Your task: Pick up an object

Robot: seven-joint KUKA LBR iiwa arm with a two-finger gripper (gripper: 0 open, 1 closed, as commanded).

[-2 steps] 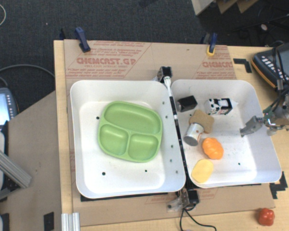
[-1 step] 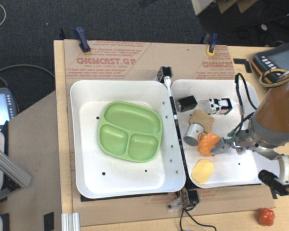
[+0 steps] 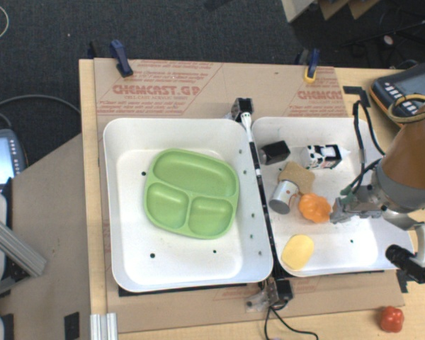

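Bright, even overhead light; soft shadows, slight overall blur.

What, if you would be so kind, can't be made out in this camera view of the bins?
- Gripper: fingers too small and blurred to read, beside the orange ball.
- Black-and-white toy: too small to identify.
- Arm: cut off by the right edge.
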